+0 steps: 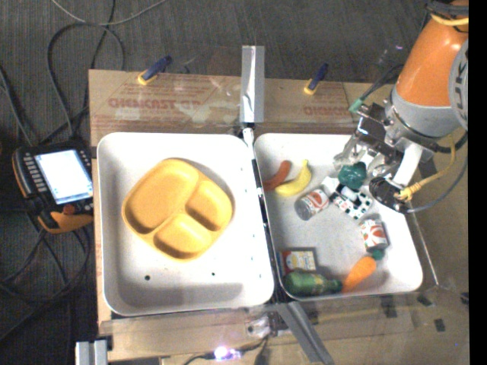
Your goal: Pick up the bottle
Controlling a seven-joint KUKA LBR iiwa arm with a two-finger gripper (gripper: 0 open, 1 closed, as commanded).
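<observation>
Plastic gleams across the counter (106, 105): a smooth yellow three-compartment tray (178, 207) lies in the left bin (114, 280). In the right bin (415, 268), a glossy dark-green bottle (312, 284) lies on its side against the near wall, just beside an orange carrot (360, 271) and a small box (300, 260). Farther back rest a curved banana (296, 180), a red sausage shape (275, 173) and a metal can (313, 203). At the bin's right far corner, the arm's pincer (364, 175) hovers above a teal object (351, 176); whether it is open or closed cannot be told.
</observation>
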